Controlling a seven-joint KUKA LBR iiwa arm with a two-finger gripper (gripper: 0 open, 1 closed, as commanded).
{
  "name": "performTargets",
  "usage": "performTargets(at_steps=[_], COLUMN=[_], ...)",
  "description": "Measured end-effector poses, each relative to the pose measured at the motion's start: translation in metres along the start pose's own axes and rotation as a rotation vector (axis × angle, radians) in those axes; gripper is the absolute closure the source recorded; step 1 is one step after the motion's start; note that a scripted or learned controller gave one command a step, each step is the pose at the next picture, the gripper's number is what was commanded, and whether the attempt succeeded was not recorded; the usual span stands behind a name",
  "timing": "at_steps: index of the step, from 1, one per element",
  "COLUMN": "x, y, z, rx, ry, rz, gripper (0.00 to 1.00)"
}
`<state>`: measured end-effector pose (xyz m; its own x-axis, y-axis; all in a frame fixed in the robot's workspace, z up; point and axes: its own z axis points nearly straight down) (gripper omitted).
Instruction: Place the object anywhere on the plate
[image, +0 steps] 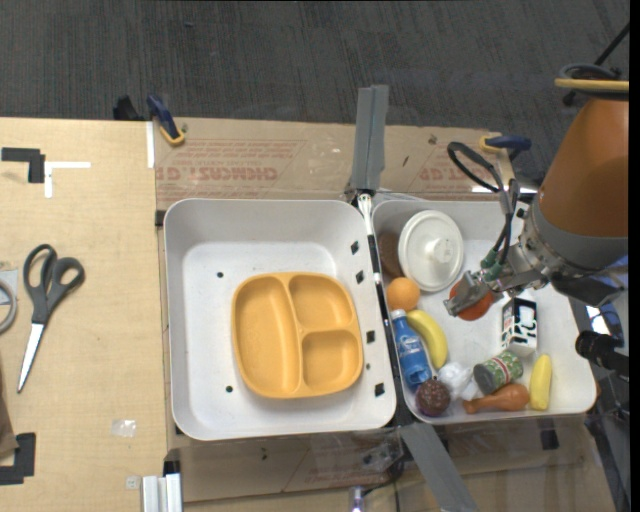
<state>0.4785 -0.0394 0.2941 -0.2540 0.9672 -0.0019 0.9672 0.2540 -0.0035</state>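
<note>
The hand (487, 283) is over the right bin (585, 400), its fingers clamped on a small red-orange object (468, 299) that sits between them, above the bin floor. The object appears light, rounded and probably smooth, so slip is a risk; a grip across its middle seems soundest. The yellow divided plate (297, 332) lies in the left bin (190, 300), well apart.

A pair of scissors (42, 295) lies on the wooden bench (80, 400) — well to the left of the left bin (190, 400). Right of that bin, the right bin (580, 395) holds a white lid (432, 250), an orange (402, 293), a banana (431, 338), a blue bottle (409, 349) and a drumstick (497, 401) — crowded together.
</note>
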Motion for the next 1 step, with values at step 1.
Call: performTargets(at_steps=[1], x=[0.0543], y=[0.0351], z=[0.1002], rx=[0.000], ry=[0.002], rz=[-0.138], gripper=[1.00])
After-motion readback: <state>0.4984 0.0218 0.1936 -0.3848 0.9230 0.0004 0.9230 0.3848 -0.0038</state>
